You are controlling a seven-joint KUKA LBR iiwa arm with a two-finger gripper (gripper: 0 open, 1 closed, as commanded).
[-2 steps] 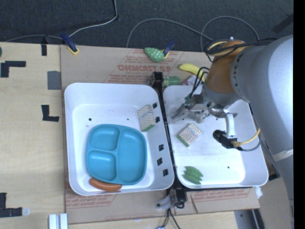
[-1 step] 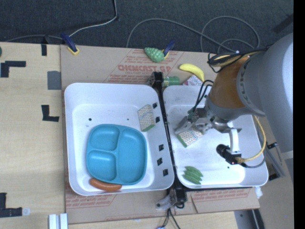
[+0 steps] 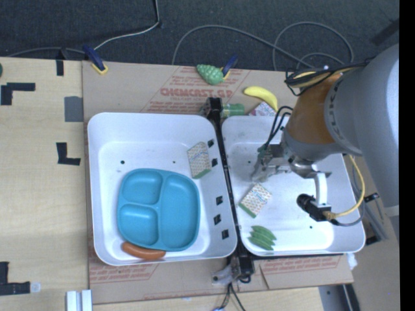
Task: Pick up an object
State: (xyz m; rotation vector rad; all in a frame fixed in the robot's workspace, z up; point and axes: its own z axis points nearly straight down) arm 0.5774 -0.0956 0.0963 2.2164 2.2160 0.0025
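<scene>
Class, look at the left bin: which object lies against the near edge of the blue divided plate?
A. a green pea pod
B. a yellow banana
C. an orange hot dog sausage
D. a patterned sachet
C: the orange hot dog sausage lies along the near edge of the blue divided plate in the left bin.

Dark carpet (image 3: 78,5) beyond wooden bench (image 3: 39,193)

Blue divided plate (image 3: 159,209); orange sausage (image 3: 142,251); green pea pod (image 3: 262,236); yellow banana (image 3: 261,96); two pale checked packets (image 3: 255,199); white bins (image 3: 104,173).
</scene>
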